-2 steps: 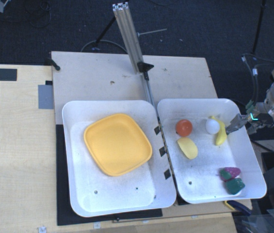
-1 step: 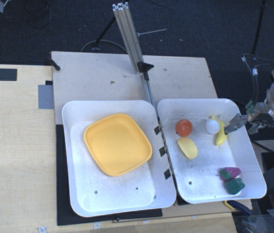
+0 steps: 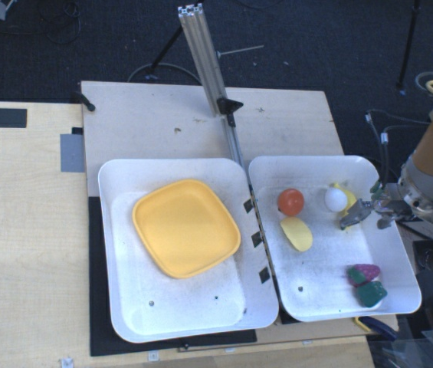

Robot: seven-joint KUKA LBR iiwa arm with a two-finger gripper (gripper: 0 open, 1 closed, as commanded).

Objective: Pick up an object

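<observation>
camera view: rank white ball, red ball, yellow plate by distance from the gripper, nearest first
From the gripper at the right bin's right side:
1. White ball, just to its left in the view, upper right bin.
2. Red ball, further left, near the bins' divide.
3. Yellow plate, in the left bin.

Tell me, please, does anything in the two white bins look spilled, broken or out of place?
Nothing stands out. The square yellow plastic plate lies flat in the left white bin. The right white bin holds a red ball, a white ball, a yellow oval piece and a magenta and green item, all apart. The gripper reaches in over that bin's right side.
</observation>
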